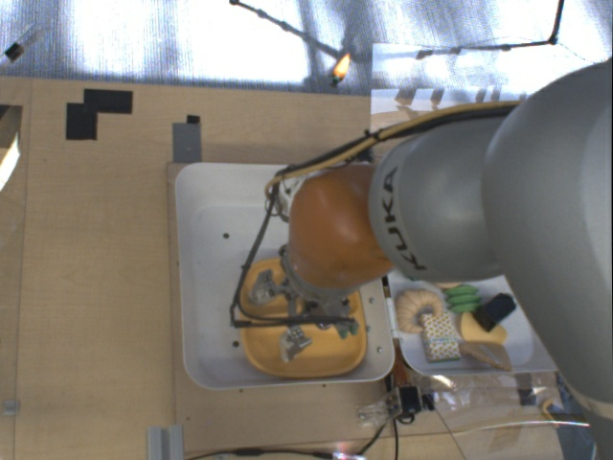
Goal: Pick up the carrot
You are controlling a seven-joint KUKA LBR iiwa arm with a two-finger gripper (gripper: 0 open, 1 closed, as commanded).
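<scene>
Two white bins sit side by side on your wooden bench (pixel 96 305), and your arm (pixel 460 199) comes in from the right, covering a big chunk of both. The orange band (pixel 330 228) hangs right over the middle of the left bin (pixel 192 286), with the gripper (pixel 295 343) below it, low over a yellow plate (pixel 259 348) in the near half of that bin. Honestly, you can't tell from this angle whether the claw is released or clenched; it's just a small metal tangle against the yellow, and nothing can be made out in its grip. A black cable (pixel 251 266) loops from the wrist down the left side of the plate.

As for the carrot, I can't tell where it is. The wrist hides the centre of the left bin and most of the plate, so it might be under there, but that's not something you can check here.

Over in the right bin (pixel 536 357) you've got a little cluster close together: a beige ring (pixel 419 307), something green (pixel 463 298) just beside it, a black block (pixel 498 309), a yellow wedge (pixel 476 329), a small patterned box (pixel 440 336) and a brown piece (pixel 490 355) near the front rim. The arm covers the far part of that bin.
</scene>
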